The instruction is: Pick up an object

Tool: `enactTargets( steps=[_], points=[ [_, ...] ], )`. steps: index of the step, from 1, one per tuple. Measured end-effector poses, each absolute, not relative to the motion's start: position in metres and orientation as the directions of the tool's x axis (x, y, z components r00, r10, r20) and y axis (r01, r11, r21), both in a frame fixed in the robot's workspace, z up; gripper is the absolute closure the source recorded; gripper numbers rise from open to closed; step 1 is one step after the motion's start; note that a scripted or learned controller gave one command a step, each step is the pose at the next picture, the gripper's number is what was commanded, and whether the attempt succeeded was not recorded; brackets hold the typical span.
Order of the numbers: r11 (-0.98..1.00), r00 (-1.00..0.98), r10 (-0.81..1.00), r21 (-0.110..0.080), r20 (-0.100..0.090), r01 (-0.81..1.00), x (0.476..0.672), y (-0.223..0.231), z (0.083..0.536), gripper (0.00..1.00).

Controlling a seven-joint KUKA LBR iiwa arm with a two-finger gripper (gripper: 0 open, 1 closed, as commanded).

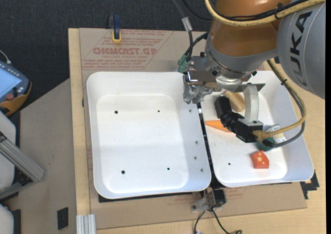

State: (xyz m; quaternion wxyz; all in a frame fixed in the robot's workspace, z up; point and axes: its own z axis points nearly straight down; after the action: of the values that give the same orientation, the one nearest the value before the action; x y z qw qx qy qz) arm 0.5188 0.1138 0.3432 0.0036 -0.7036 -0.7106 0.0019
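1. Step in hand: I judge this to be the approach stage. The tool (193, 93) hangs low over the meeting walls of the left bin (134, 145) and the right bin (292, 150). I see nothing held in it.
2. Tool state: the wrist hides the tip, so I cannot tell whether the tool is apart or together.
3. Candidate things, all in the right bin:
   - An orange wedge (216, 124) lies nearest, just past the tool toward the view's lower right.
   - A tan piece (237, 101) sits on the arm side of the tool, partly under the wrist.
   - A red block (260, 160) lies farthest, well apart from the tool.
4. Next move, as I judge it: shift the tool off the wall, centre it above the orange wedge, then descend.
5. Edges: the wedge lies near the dividing wall, so the wall side of a grasp has little room.
6. Open room: the left bin's floor, on the tool's side away from the arm, gives free space to retreat. The red block has bare floor around it.
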Motion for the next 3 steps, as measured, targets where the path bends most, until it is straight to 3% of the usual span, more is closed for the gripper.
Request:
enactTargets(
  steps=[1,2,3],
  points=[
    [0.002,-0.002,1.000,-0.003,0.001,1.000,0.478,0.108,0.362,1.00],
    [0.005,-0.005,1.000,0.002,0.001,1.000,0.493,0.158,0.363,1.00],
    [-0.002,0.002,1.000,-0.005,-0.001,1.000,0.478,0.144,0.351,1.00]
  ],
)
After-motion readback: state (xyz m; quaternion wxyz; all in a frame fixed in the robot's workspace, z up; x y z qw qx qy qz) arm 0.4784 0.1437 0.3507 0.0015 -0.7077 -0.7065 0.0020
